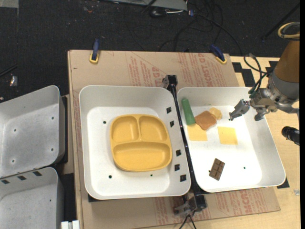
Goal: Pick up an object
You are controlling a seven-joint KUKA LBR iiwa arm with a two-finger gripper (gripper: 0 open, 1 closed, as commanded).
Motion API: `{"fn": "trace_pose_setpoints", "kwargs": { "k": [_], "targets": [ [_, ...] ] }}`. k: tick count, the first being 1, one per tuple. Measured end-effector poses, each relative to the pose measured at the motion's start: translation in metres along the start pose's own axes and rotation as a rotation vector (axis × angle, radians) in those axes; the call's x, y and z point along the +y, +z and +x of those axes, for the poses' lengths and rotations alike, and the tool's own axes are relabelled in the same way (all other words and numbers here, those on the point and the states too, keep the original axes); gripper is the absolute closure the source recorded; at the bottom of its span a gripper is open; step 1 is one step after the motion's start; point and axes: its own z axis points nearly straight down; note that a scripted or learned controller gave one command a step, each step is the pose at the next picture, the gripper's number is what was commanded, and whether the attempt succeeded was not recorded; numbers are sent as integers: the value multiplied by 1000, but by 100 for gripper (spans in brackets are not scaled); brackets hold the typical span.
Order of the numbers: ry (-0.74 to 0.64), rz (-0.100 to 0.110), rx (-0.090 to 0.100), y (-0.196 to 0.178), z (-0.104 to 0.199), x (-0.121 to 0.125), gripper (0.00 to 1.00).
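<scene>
The right bin [267,151] holds several toy foods: a green stick [188,111], a brown bread piece [206,120], a small yellow piece [216,112], two yellow cheese squares [198,134] [227,135] and a chocolate bar [217,169]. My gripper [249,112] hangs over the bin's upper right part, to the right of the small yellow piece and above the right cheese square. It is open, and nothing lies between its fingers [238,111].
The left bin [90,128] holds a yellow divided plate [141,142]. A black divider [180,137] runs between the bins. Grey metal trays [28,128] lie off the bench at left. Cables [257,66] trail near the arm's wrist.
</scene>
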Motion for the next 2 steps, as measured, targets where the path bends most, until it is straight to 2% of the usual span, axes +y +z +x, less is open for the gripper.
{"fn": "trace_pose_setpoints", "kwargs": {
  "k": [1,2],
  "targets": [
    [-3,-13,-3,-7,1,3,0],
    [-6,-9,-2,50,2,13,0]
  ]
}}
